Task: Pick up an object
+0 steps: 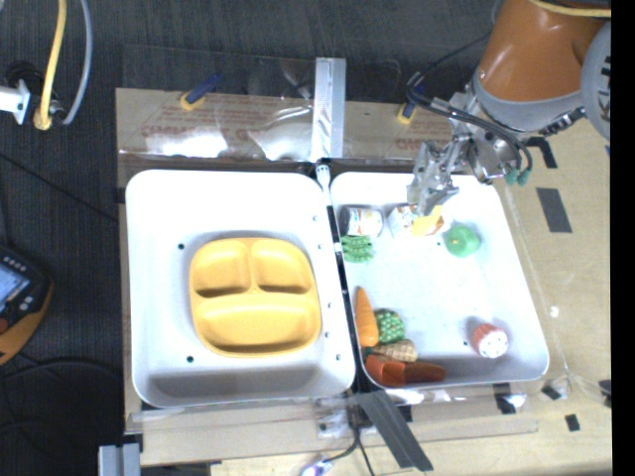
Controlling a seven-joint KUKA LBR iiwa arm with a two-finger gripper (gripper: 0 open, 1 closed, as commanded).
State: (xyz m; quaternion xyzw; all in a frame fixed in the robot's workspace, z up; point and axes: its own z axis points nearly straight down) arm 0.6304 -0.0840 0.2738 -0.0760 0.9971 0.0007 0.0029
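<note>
we look down on two white bins side by side. nearest us, along the front wall of the right bin [516,296], lie a reddish-brown sausage-like piece [405,371], a tan wedge [395,351], a green bumpy piece [389,324] and an orange carrot [365,315]. a red and white round toy [489,339] sits apart near the front right corner. the left bin [159,216] holds a yellow divided tray [256,296]. farther back in the right bin are a green leafy piece [357,249], a white piece [362,221] and a green round toy [461,239]. the gripper [429,204] hangs at the back, just above a small yellow and white object [425,225]. we cannot tell whether it grips anything.
</note>
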